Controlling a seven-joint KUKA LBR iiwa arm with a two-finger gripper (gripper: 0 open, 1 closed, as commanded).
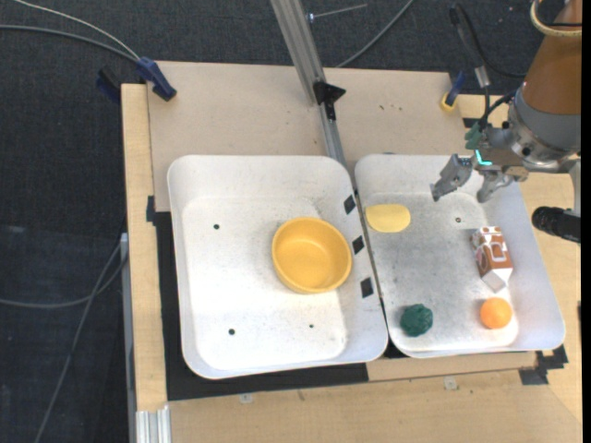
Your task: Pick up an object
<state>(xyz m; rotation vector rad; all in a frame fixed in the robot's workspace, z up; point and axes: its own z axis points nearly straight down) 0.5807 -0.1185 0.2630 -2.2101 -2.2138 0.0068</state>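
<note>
Gripper [471,184] hung over right bin's [545,326] far end, jaws wide and empty. Nearest object, pale yellow piece [388,218], lay left of it; best centre above before descending.

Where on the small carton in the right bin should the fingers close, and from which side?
Probably across the carton's narrow middle, coming straight down. It lies flat, its long axis running roughly toward and away from the camera, so its long sides face left and right with bare bin floor beside both. The open gripper hovers above the bin's far end, holding nothing.
</note>
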